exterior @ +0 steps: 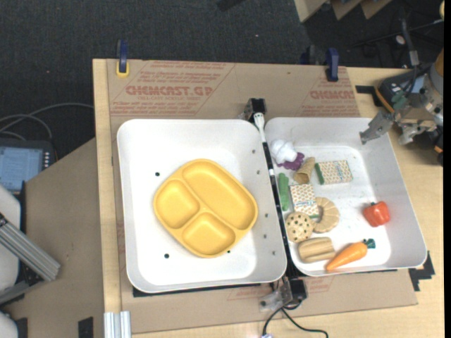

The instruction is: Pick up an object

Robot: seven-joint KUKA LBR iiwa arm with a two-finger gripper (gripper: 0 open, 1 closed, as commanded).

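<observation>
Hovering pincer [372, 130] at right bin's [405, 210] top edge | red pepper [377, 213] below, apart

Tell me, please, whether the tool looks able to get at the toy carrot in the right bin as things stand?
Probably yes. The carrot lies uncovered near the right bin's front edge, a bread roll close beside it, nothing on top. The tool sits at the bin's far right corner.

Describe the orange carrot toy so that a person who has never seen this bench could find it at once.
Look at the right white bin, the one that holds many small toy foods. Go to its near edge, at the bottom of the camera view: the carrot lies there at a slant beside a tan bread roll. It is the one long, pointed orange piece with a small green top; the red pepper nearby is short and round.
</observation>
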